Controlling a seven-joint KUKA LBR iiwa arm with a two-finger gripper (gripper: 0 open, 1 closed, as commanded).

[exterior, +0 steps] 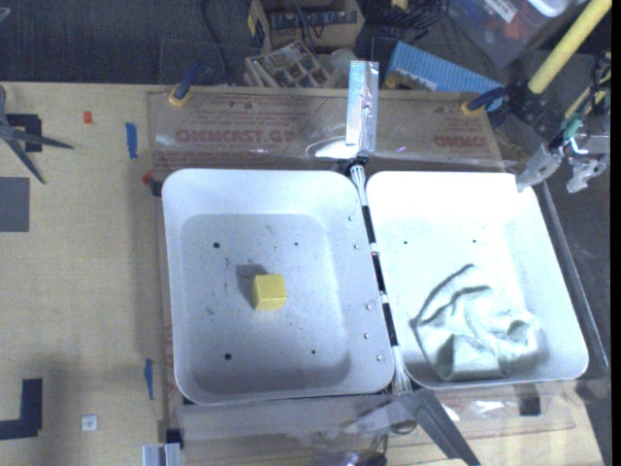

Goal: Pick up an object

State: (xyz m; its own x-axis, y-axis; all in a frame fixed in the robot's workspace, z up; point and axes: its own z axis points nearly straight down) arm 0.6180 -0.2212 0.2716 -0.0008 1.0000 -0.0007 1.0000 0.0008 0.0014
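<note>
A small yellow block (270, 291) lies near the middle of the left bin (194, 212). A crumpled white and pale green cloth (482, 332) with a dark cord across it sits in the near part of the right bin (437, 212). My gripper (571, 161) is at the view's right edge, just past the far right corner of the right bin. It is well away from both objects and nothing shows in it.
A clear upright post (362, 105) stands behind the seam between the bins. A cardboard sheet (252, 124) lies behind them, with clamps at its ends. A yellow bar (574, 29) slants at the top right. Bare bench extends to the left.
</note>
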